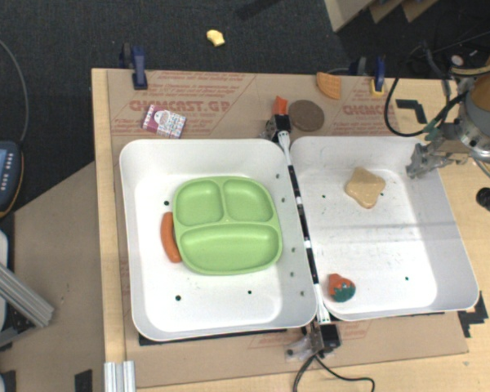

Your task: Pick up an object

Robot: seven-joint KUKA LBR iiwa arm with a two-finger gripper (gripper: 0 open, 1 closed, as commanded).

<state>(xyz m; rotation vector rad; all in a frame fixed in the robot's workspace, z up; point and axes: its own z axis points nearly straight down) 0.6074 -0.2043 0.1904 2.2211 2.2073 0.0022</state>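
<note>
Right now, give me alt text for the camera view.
Two white bins sit side by side: the left bin holds a green divided plate with an orange carrot-like piece beside it; the right bin holds a tan lump and a small red-and-teal toy. The gripper hangs at its far right corner.

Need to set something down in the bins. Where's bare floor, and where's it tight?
Right bin: open floor between the tan piece and the red-and-teal toy. Left bin: crowded by the green tray, with the orange piece against it; only margins free.
</note>
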